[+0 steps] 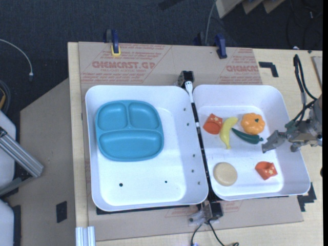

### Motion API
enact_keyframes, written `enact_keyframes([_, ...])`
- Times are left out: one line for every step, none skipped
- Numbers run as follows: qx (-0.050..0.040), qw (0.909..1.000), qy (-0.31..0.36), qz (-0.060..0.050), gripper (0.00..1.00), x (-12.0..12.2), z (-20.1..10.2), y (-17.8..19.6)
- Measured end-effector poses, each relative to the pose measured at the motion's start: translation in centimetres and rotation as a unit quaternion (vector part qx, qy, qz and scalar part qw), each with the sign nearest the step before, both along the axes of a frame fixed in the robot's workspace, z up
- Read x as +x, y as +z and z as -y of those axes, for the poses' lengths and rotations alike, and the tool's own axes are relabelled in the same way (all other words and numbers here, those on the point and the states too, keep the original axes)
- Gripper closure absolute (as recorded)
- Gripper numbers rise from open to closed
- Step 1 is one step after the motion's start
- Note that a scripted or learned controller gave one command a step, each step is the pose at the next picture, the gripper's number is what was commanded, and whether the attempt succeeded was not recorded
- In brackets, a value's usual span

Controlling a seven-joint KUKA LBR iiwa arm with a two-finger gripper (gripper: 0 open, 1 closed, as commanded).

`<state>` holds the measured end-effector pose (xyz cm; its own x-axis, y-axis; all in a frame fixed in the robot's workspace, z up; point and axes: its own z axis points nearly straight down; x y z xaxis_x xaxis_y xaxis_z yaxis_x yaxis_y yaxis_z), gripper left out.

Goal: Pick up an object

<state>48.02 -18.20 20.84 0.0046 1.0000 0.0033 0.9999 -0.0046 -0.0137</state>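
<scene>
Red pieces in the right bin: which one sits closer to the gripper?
The red piece at the bin's near right, beside the tan disc; the other red piece lies far across, by the yellow banana.

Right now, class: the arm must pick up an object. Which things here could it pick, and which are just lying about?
Could pick: orange pepper, green pepper, banana, red piece, red block, beige disc.
Lying about: blue divided plate, clamps, cables.
</scene>
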Motion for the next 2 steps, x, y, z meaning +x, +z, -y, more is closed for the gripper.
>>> enact_keyframes([-0.0017, 1.0000, 0.002, 0.007, 0.00, 0.3, -0.1, 0.6])
enact_keyframes([-0.0005, 1.0000, 0.002, 0.004, 0.00, 0.8, 0.4, -5.4])
